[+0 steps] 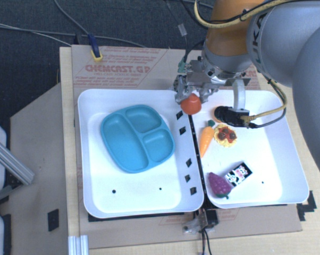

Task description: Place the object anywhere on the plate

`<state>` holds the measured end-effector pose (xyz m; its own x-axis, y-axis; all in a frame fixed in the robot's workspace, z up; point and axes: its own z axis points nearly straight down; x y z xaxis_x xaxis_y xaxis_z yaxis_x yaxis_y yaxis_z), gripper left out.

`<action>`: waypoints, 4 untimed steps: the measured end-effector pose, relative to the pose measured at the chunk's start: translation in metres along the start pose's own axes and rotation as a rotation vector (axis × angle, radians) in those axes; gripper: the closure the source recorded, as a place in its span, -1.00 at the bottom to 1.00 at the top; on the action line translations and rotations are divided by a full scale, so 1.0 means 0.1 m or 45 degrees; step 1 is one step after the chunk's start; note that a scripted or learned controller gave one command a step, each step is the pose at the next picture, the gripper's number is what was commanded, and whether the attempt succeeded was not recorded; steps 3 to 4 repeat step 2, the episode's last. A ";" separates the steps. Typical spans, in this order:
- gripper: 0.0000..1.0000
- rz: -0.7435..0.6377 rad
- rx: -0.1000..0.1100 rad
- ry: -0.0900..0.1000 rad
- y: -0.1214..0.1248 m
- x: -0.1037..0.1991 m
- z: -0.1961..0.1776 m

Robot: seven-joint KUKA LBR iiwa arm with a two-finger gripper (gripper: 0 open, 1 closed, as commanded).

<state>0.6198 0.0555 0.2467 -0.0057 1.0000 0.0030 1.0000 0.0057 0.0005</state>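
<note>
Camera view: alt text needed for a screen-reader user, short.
A grey robot arm's gripper holds a small red tomato-like toy above the divider between two shallow white bins. The left bin holds a blue sectioned plastic plate; the right holds an orange toy carrot, a purple toy and other small items.

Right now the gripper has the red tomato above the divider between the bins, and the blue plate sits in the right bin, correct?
Not quite. The camera view shows the blue plate in the left bin, not the right one. The rest holds: the gripper has the red tomato above the divider between the bins.
</note>
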 end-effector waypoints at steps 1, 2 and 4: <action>1.00 0.001 0.007 -0.001 0.01 0.49 0.21; -1.00 0.006 0.004 -0.002 0.02 0.46 0.20; -1.00 0.006 0.004 -0.002 0.02 0.46 0.20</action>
